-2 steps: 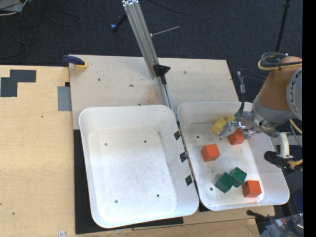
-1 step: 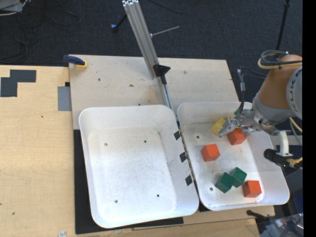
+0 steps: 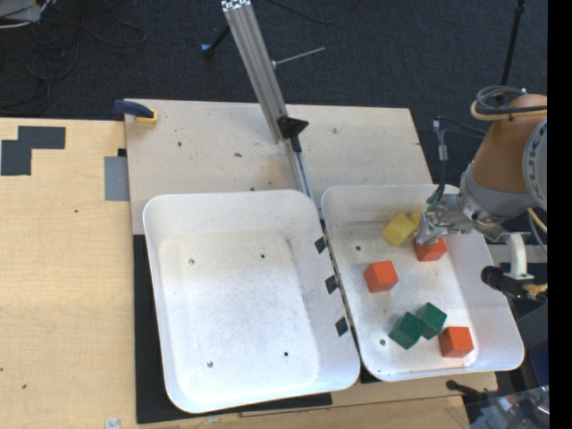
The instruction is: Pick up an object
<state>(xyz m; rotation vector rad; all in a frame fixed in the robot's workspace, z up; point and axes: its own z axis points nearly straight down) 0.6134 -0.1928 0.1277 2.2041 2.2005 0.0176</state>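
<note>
In the right bin (image 3: 357, 206), my gripper (image 3: 430, 231) hangs low at the far right side. It is directly above and touching or nearly touching an orange-red block (image 3: 433, 250). A yellow block (image 3: 399, 230) lies just left of the gripper. Another orange-red block (image 3: 381, 276) sits near the bin's middle. Two green blocks (image 3: 408, 330) (image 3: 433, 317) lie together toward the front, with a third orange-red block (image 3: 457, 340) to their right.
The left bin (image 3: 179, 213) stands beside the right one, with black clips (image 3: 328, 266) along the shared edge. A slanted aluminium post (image 3: 259, 61) rises behind the bins. A small blue-and-yellow object (image 3: 136, 111) lies at the bench's far left corner.
</note>
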